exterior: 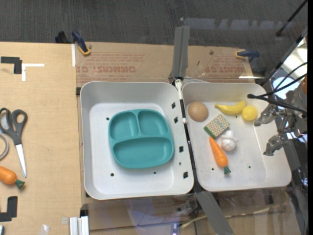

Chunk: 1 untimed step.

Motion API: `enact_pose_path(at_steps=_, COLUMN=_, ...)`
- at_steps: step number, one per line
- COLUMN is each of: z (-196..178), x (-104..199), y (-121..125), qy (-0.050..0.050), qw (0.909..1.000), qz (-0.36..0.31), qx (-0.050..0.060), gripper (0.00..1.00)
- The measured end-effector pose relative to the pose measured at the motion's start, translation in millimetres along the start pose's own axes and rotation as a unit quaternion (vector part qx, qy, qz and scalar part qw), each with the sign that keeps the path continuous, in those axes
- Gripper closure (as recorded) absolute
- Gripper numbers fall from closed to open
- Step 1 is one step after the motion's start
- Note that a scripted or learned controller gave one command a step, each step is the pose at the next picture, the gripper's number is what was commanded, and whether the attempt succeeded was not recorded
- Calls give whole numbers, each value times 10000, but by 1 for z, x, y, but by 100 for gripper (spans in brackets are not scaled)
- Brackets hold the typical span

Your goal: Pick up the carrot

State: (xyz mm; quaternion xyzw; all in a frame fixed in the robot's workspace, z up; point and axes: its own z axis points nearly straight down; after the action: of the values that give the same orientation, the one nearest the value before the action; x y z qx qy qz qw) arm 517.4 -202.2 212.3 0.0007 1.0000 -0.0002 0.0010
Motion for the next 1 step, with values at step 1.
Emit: enact_pose_path(at_steps=1, z=17, x=16, y=81, qy=4, qw=9999, qz=114, qx=-5, gripper=0)
